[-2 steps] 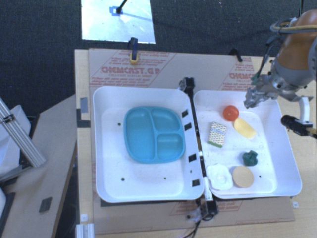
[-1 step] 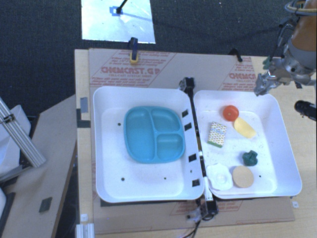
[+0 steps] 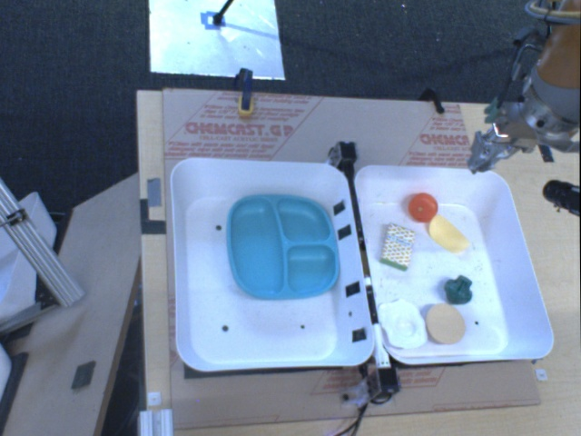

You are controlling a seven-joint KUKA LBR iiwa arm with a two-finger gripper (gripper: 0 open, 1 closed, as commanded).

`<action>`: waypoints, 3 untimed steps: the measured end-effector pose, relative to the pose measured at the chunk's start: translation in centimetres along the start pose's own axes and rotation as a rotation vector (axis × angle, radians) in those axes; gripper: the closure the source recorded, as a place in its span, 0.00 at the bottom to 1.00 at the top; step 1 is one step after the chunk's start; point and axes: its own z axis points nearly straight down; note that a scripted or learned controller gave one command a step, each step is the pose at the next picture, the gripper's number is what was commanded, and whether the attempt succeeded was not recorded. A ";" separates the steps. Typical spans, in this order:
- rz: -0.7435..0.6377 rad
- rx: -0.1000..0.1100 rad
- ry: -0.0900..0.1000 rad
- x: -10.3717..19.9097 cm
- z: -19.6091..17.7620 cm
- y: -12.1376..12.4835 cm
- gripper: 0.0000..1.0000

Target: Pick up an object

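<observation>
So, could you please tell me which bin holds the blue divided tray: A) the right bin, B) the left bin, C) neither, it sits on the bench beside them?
B: the blue divided tray lies flat inside the left bin, while the right bin holds the small items.

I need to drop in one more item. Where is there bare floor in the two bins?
Left bin: bare strips around the blue tray. Right bin: bare along its right wall; crowded near sponge, tomato, and lower toys.
</observation>
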 end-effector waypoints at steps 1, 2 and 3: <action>-0.002 0.004 0.002 4.5 0.6 -1.4 1.00; -0.003 0.003 0.002 9.4 0.9 -2.7 1.00; -0.003 0.003 0.002 13.8 1.4 -2.9 1.00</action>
